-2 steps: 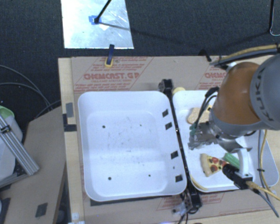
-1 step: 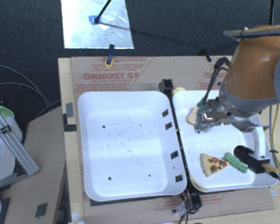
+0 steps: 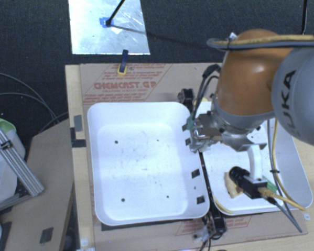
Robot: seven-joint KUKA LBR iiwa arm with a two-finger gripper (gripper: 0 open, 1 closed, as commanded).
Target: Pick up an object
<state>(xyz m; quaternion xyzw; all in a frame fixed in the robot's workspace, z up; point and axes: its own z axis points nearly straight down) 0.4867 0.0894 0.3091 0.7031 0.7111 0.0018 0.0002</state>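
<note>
The arm point(image 3: 249, 81) hung over the right bin point(image 3: 299, 185), its gripper point(image 3: 200, 131) above that bin's left rim, beside the left bin point(image 3: 143, 154). Whether it was open or closed could not be told. A tan object point(image 3: 232, 186) lay in the right bin's near-left corner.

Smooth white plastic bin point(image 3: 138, 165), glossy orange arm band point(image 3: 249, 75), matt brown cardboard point(image 3: 144, 76), shiny metal sheet point(image 3: 89, 31)

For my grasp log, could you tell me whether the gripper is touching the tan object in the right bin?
Cannot tell. In the camera view the arm overhangs the right bin and the tan object, so neither contact nor gap shows plainly.
</note>
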